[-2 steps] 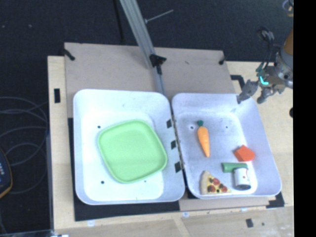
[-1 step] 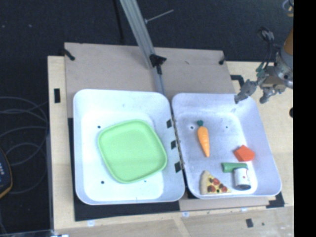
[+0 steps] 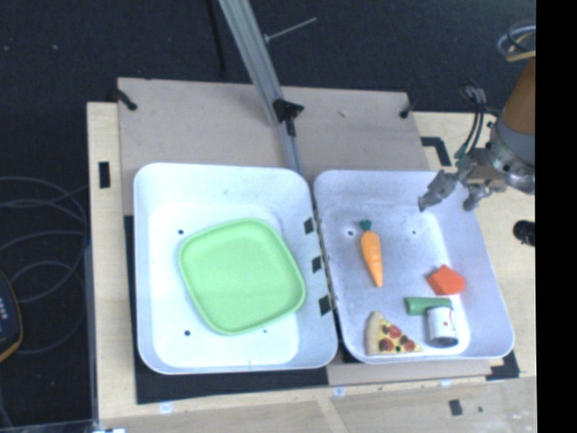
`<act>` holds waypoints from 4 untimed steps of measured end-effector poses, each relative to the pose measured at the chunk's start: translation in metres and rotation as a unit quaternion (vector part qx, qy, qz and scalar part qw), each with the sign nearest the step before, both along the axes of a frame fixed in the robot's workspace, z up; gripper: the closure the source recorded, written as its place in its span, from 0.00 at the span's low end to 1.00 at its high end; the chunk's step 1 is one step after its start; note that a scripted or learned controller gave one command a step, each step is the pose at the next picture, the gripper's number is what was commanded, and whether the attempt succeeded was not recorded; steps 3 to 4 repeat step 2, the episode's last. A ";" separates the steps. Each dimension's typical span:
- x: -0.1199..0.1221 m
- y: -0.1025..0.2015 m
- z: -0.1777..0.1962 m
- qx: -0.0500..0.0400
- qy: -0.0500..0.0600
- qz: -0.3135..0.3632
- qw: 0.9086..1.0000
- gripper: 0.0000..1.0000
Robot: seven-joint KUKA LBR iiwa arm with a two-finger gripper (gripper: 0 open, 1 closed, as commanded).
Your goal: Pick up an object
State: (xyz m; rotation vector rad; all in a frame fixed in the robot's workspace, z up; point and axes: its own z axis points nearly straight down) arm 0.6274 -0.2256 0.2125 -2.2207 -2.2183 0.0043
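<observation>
The claw [image 3: 448,194] hangs open and empty above the far right corner of the right bin [image 3: 335,207], on the counter's right half. Below it lie a carrot [image 3: 371,256] near the bin's middle, an orange block [image 3: 446,280], a pizza slice [image 3: 389,336] and a small can [image 3: 440,324] toward the near edge. I'd go for the carrot: it lies apart from the others, so drop straight down and close across its narrow width.

You get even, bright overhead light; the two shallow white plastic bins [image 3: 225,180] look almost washed out, shadows stay faint, the dark floor falls murky, and detail is soft throughout.
</observation>
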 end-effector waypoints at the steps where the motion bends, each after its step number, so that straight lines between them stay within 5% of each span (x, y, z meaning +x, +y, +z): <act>1: 0.003 0.001 -0.043 0.000 0.000 0.000 1.000 0.00; 2: 0.006 -0.002 -0.105 0.000 0.000 0.000 1.000 0.00; 4: 0.006 -0.002 -0.105 0.000 0.000 0.000 1.000 0.00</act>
